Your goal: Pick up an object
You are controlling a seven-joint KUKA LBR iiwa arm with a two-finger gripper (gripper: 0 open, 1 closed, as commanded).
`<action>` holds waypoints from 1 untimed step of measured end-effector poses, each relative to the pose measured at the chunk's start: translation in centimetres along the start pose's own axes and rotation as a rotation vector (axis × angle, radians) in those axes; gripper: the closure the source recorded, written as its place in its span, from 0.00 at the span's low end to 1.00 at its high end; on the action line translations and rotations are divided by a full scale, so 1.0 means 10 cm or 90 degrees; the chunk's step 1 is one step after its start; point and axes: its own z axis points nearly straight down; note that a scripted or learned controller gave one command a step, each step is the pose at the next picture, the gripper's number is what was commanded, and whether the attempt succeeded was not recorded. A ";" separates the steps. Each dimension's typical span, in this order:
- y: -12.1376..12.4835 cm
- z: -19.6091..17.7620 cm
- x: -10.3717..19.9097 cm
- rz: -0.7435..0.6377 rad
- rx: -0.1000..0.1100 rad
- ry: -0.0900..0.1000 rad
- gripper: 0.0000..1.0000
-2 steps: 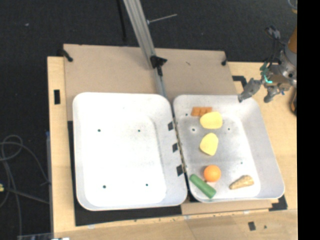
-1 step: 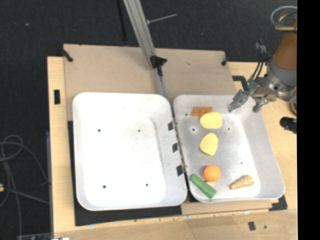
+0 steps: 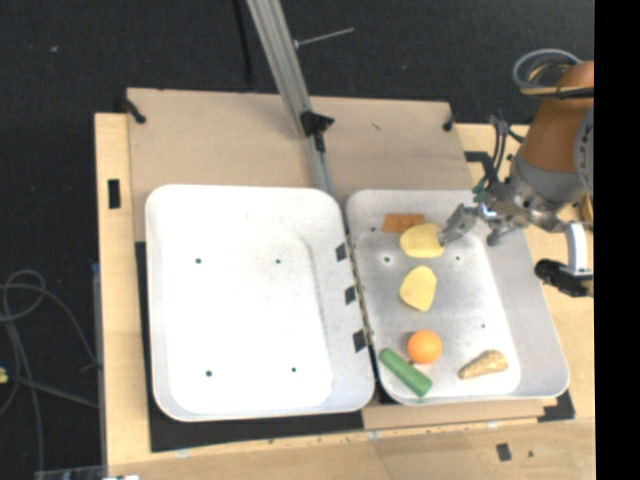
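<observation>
reaching in from the right, the gripper (image 3: 478,220) hangs over the right bin (image 3: 520,298), fingers spread open and holding nothing, just beside a yellow piece (image 3: 421,241) lying there.

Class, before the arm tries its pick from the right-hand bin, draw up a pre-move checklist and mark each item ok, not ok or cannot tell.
1. Objects present in right bin: ok.
2. Gripper over the right bin, beside the upper yellow piece: ok.
3. Object already between the fingers: cannot tell.
4. Upper yellow piece clear of lower yellow piece: ok.
5. Upper yellow piece clear of the brown piece: not ok, they touch or overlap.
6. Orange ball free of green piece: cannot tell, very close.
</observation>
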 end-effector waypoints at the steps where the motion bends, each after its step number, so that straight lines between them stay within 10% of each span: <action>1: 0.00 0.52 -0.01 0.002 -0.001 0.000 0.00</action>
